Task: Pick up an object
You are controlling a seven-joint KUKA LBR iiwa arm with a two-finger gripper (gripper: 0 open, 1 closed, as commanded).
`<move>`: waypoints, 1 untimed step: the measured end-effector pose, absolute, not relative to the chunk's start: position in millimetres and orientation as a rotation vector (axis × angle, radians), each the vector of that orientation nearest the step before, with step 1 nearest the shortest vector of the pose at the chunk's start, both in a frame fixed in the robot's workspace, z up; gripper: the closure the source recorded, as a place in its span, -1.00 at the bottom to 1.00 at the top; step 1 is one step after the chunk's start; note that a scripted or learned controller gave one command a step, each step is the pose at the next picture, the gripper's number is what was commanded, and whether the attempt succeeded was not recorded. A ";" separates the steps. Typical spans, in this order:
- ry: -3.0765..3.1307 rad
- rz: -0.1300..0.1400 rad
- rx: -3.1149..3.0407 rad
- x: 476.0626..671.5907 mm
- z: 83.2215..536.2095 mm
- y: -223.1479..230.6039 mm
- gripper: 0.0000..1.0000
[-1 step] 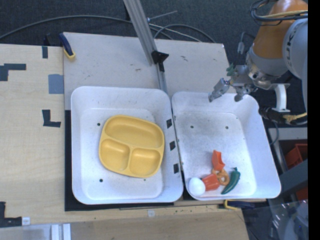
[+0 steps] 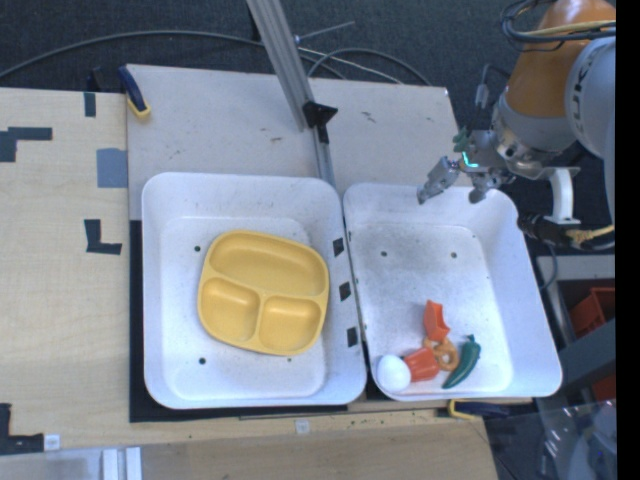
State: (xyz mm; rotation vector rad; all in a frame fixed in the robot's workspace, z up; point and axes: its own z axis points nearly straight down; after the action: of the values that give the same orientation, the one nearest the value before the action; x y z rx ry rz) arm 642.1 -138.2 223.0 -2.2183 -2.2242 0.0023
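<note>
Gripper [image 2: 452,190] hangs with fingers spread wide and bare over the right bin's [image 2: 500,230] far rim, toys [image 2: 437,351] well apart.

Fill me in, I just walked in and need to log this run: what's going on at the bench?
A grey and orange robot arm reaches in from the right, its claw hanging open over the far edge of the right bin with nothing between its fingers. The things to pick sit bunched in that bin's near corner: a white egg, some orange pieces and a green pepper. The left bin holds a yellow divided plate. Nothing has been picked up yet.
</note>
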 end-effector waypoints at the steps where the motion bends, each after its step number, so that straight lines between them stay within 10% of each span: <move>1: -2.220 0.009 -2.215 633.8 160.9 -136.2 -1.00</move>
State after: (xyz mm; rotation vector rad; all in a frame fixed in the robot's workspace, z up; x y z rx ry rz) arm 633.8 -136.2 160.9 -2.2154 -2.2202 0.0090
